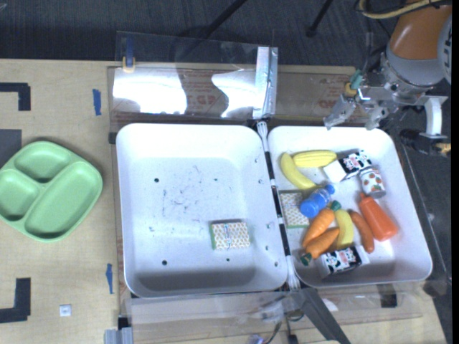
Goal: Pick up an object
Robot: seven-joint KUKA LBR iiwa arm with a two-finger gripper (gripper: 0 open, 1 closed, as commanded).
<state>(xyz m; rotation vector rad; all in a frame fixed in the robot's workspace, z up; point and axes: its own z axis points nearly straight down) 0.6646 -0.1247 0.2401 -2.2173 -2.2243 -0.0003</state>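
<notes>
The gripper [356,112] hangs above the far rim of the right bin [414,253], its two fingers spread and pinching nothing. Below it the bin is crowded: a banana [293,171], a corn cob [314,159], a blue bottle [316,202], two carrots [320,233] and an orange bottle [379,218]. In the left bin [143,149] a small patterned sponge [230,235] lies alone; a green divided plate [47,190] sits well off on the bench

Pale wooden bench [57,278]; dark floor [72,9] behind
</notes>
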